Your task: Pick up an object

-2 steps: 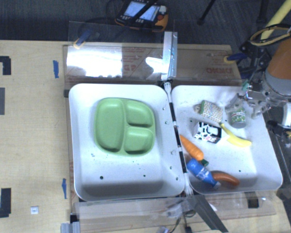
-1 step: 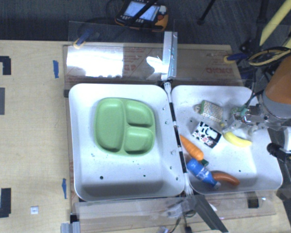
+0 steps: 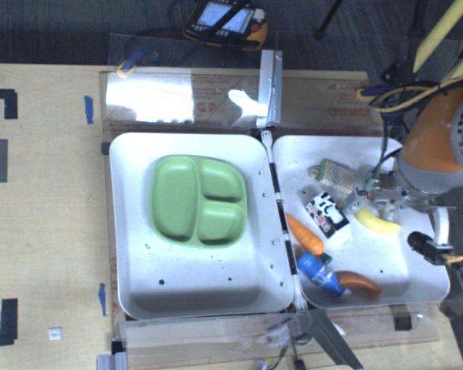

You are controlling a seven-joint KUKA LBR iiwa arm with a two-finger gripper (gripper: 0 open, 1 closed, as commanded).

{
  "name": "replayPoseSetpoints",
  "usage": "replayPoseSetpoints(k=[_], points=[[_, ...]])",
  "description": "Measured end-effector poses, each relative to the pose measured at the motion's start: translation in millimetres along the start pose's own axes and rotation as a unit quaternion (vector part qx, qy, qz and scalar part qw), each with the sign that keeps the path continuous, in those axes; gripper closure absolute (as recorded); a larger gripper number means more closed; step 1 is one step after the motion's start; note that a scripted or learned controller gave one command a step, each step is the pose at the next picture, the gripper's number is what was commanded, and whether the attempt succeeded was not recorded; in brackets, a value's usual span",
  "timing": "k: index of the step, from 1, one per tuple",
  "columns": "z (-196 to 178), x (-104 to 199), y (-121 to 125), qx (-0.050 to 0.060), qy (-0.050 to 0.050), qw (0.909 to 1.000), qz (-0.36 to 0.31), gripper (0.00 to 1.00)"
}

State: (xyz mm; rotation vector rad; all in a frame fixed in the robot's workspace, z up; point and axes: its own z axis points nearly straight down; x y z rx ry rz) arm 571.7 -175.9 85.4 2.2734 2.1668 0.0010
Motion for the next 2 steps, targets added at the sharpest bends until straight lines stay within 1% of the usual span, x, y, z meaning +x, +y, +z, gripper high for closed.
replayPoseSetpoints(k=[1, 2], points=[[-8.2, -1.6, -0.2, 0.000, 0.000, 1.0000, 0.002, 1.00], [-104.8, 29.8, 27.2, 0.004, 0.000, 0.9982, 0.060, 1.00]])
